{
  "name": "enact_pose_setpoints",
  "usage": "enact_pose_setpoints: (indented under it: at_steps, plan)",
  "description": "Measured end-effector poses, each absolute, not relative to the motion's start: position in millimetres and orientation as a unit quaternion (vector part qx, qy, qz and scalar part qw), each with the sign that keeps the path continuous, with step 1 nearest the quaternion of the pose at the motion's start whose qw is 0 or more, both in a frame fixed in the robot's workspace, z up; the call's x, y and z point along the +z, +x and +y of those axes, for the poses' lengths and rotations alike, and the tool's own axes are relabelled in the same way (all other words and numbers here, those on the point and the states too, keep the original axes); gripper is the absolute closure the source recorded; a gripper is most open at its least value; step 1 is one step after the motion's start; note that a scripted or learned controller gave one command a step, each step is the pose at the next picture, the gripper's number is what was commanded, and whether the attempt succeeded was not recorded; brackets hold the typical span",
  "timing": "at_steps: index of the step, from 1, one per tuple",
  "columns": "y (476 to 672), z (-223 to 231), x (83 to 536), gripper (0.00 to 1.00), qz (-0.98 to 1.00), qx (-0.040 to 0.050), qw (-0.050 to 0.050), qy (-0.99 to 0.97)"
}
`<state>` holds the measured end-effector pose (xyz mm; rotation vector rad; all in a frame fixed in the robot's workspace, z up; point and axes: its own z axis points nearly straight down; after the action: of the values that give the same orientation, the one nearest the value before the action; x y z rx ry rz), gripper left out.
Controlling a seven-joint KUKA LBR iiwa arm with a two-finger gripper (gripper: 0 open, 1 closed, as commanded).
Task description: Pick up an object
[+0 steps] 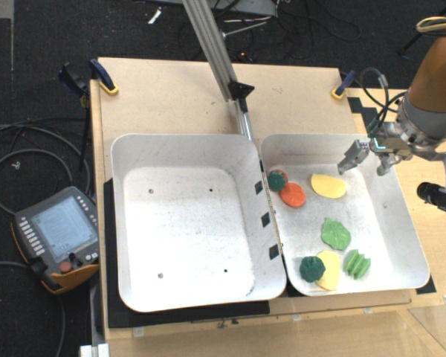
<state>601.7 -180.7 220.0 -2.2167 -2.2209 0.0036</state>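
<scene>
We see the gripper (369, 158) above the right bin's (401, 222) far edge, fingers spread apart with nothing between them. The candidates lie in that bin: a yellow piece (328, 187) nearest the gripper, an orange piece (293, 195) touching a small green-and-red one (277, 178), a leafy green piece (335, 234), a ridged green piece (357, 263), and a dark green piece (311, 268) against a pale yellow one (330, 271).

We judge these risks:
- flat pieces may slip from the fingers;
- touching pieces may shift or lift together;
- a descent near the wall may strike it.

We can read no writing or brand.
</scene>
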Motion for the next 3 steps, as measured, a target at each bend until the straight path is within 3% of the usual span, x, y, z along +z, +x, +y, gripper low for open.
enact_pose_setpoints:
  at_steps: [1, 2, 3]
  plan:
    - [602.6, -180.7, 222.3, 0.0, -0.708, 0.0003, 0.0, -0.706]
    - [594.9, -178.5, 176.1, 0.0, -0.707, 0.0014, 0.002, -0.707]
    - [602.5, -182.7, 118.6, 0.0, -0.707, 0.0013, 0.002, -0.707]
